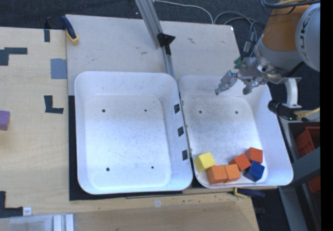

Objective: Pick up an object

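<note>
The gripper (235, 85) hangs over the far end of the right bin (270, 120) with its 2 fingers spread apart and nothing between them. The blocks lie well apart from it in the bin's near corner: a yellow cube (205, 161), 4 orange blocks (225, 172) and a blue one (254, 171), several touching. They look small, rigid, light and smooth-faced; the yellow cube, at the cluster's edge, offers the freest flat sides to pinch.
</note>
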`<action>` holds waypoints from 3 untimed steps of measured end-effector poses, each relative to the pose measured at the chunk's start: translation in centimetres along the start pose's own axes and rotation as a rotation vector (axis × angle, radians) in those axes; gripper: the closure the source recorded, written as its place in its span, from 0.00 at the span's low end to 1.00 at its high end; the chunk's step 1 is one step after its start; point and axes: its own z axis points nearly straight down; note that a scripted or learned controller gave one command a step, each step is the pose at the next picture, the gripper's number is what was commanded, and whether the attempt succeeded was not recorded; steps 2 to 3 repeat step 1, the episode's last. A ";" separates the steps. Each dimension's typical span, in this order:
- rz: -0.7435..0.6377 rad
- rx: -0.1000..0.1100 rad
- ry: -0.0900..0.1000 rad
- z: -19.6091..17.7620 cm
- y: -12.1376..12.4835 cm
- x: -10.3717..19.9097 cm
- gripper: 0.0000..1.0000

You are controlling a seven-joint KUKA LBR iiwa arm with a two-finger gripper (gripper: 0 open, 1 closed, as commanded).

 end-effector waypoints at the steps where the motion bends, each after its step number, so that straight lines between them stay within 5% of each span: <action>1: -0.001 -0.004 -0.001 -0.7 4.1 0.1 0.00; 3: -0.001 -0.004 -0.001 -0.7 4.1 0.1 0.00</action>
